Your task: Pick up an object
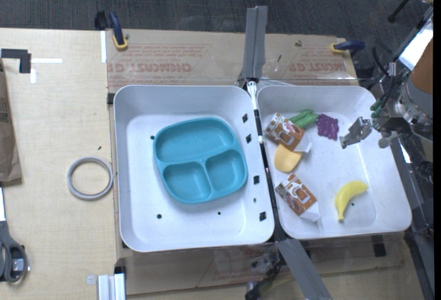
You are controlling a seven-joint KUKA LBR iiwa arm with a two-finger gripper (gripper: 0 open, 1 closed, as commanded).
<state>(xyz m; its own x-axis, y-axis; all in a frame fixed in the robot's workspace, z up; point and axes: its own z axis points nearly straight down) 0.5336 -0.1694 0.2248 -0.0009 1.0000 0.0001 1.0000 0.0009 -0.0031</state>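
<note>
Banana (350, 198), yellow and curved, lies near the front right corner of the right bin (386, 219), apart from everything else in it. In the same bin, a purple grape cluster (328, 126) sits toward the back edge with a green pepper (302, 117) just beside it on the left. Along the bin's left wall lie a red and white snack packet (284, 132), a yellow wedge (287, 158) touching it from the front, and a second red and white packet (298, 196) nearer the front edge. The gripper (357, 132) hangs over the back right part of this bin, right of the grapes, its fingers parted with nothing between them. The left bin (131, 174) carries a blue divided tray (200, 159) in its middle. On the wooden bench (55, 119), a grey ring (90, 177) lies left of that bin.
</note>
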